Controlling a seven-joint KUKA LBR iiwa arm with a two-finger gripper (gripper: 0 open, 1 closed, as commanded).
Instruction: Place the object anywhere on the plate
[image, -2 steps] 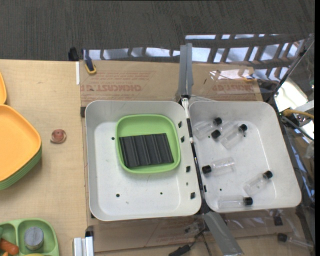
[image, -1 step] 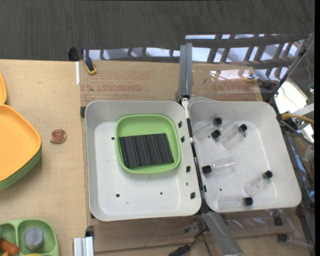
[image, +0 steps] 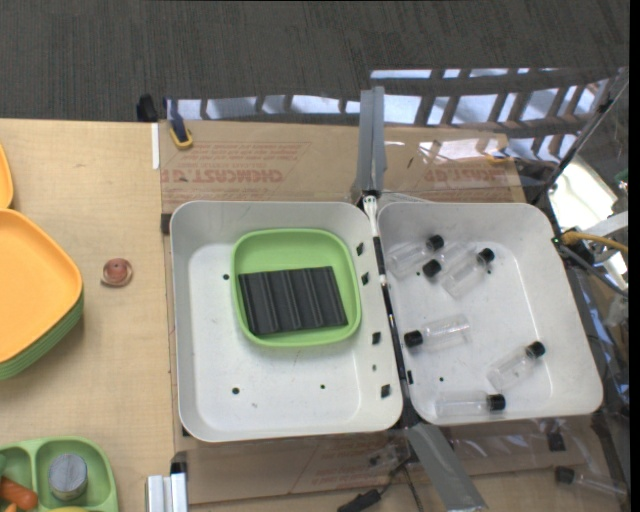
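You are looking down on the bench (image: 90, 200), which bears two white bins side by side. The left bin (image: 200, 390) holds a green plate (image: 294, 250) toward twelve o'clock, with a dark ribbed insert (image: 291, 300) lying on it. The right bin (image: 560, 380) holds six clear vials with black caps, well apart from one another: three near eleven o'clock, one (image: 437, 331) at nine o'clock, two near five o'clock. Judge the task at its opening step, no vial yet lifted. Your next move calls for a descent over one vial, most easily the nine-o'clock one, nearest the plate. The vials are small and transparent, likely to roll. You cannot tell the gripper's state.
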